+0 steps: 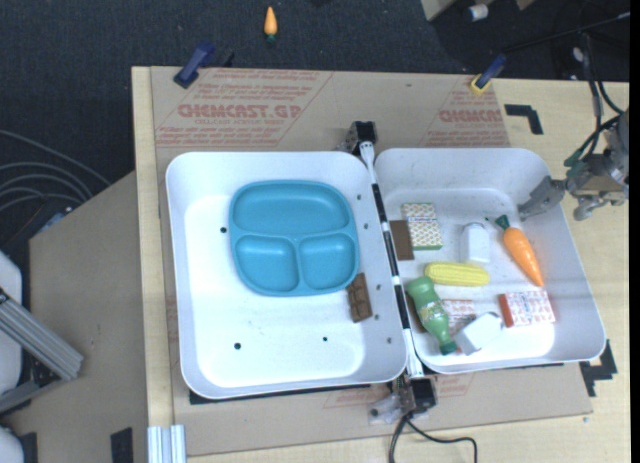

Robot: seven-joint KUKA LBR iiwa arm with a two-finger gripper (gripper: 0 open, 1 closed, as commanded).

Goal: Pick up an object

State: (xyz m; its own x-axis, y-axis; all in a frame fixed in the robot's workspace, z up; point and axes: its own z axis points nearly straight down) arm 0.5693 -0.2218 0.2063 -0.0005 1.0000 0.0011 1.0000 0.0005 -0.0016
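Carrot (523,253): lying near right bin's (570,341) far right edge. Hand (552,194) just beyond it, grip state unclear.

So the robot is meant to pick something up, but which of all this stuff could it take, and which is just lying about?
Could be picked, all in the right bin:
carrot
corn cob
green bottle
small packets
white block

Just lying about:
blue divided plate in the left bin
clamps at the board's corners
small orange thing on the floor
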